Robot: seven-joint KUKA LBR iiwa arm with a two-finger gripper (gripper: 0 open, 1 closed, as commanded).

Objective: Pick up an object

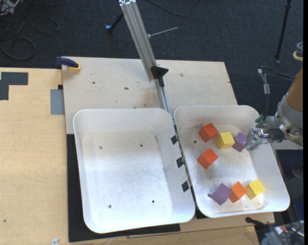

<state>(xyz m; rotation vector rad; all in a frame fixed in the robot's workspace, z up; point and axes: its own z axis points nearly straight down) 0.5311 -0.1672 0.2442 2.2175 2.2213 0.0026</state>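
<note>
1. The purple block [240, 141] is sitting in the right bin [268, 190], close to that bin's right wall, turned so its corners point diagonally; being a cube, it is showing no long axis.
2. The gripper [255, 138] is hovering just beside the purple block, on the block's right, at the bin's wall; whether its fingers are spread or closed cannot be told, and no block is showing between them.
3. A yellow block [225, 140] is lying touching or nearly touching the purple block's left side, with an orange block [208, 132] further left and another orange block [207, 158] below and left.
4. Well below the purple block, a second purple block [220, 193], a third orange block [237, 191] and a second yellow block [255, 189] are lying in a row.
5. All blocks are looking matte, solid-coloured and sharp-edged; the bin is smooth, white and round-cornered.
6. Bare bin floor is lying open below the purple block, while the wall is crowding its right side.
7. The left bin [93, 137] is sitting far to the purple block's left, speckled with dark marks.
</note>
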